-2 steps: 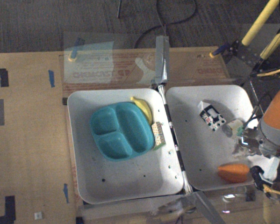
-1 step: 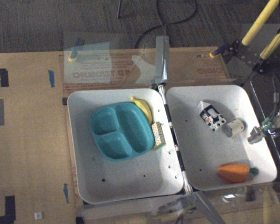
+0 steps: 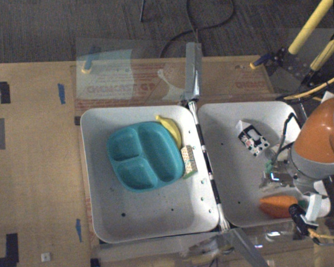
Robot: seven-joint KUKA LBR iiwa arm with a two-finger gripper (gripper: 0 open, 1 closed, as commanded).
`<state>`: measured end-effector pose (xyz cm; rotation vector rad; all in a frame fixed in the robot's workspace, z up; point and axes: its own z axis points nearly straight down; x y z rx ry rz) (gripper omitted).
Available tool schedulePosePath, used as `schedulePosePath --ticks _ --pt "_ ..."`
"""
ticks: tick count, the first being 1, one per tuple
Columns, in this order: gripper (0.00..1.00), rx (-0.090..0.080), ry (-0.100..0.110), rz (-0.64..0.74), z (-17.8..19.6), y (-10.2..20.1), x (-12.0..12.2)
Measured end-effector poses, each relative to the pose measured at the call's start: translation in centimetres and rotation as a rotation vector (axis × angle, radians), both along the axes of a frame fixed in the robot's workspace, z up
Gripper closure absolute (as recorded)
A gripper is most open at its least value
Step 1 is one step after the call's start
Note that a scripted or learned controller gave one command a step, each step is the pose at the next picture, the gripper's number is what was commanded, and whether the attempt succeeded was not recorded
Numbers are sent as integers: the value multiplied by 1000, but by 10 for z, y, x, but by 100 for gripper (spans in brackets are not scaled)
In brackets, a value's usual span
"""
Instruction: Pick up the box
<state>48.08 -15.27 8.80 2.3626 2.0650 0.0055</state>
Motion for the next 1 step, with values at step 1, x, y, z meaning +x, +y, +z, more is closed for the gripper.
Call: schedulePosePath --ticks 1 --pt "100 -3 -3 -61 0 -3 36"
